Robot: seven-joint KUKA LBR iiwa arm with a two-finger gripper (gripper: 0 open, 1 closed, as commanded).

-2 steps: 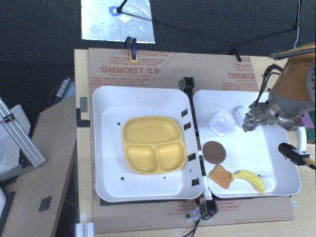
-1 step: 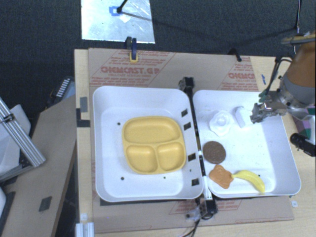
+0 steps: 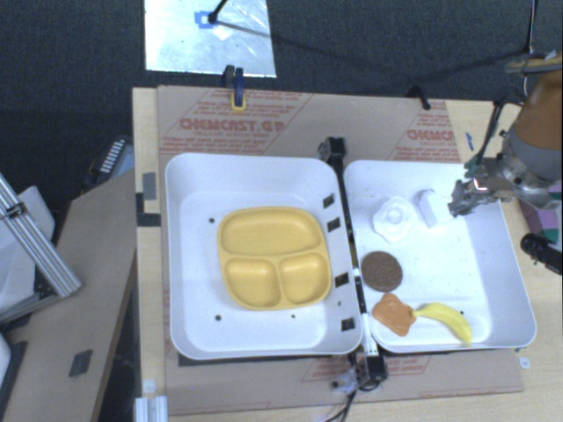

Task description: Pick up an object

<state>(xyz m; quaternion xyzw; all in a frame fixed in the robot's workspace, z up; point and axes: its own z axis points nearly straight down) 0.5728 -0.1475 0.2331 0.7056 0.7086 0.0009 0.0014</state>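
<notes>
At the frame's right, above the right bin, the pincer hovers near a white block; whether it is spread cannot be told.

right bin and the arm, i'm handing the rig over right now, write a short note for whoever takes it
Gripper: over the right bin near its upper right; finger state unclear, nothing visibly held.
Right bin: white cup-like piece and small white block just left of the gripper; brown disc below; orange piece and banana near the front edge.
Left bin: yellow divided tray.
Done: nothing picked yet.
Left: choose an object, grasp it, lift it.
</notes>
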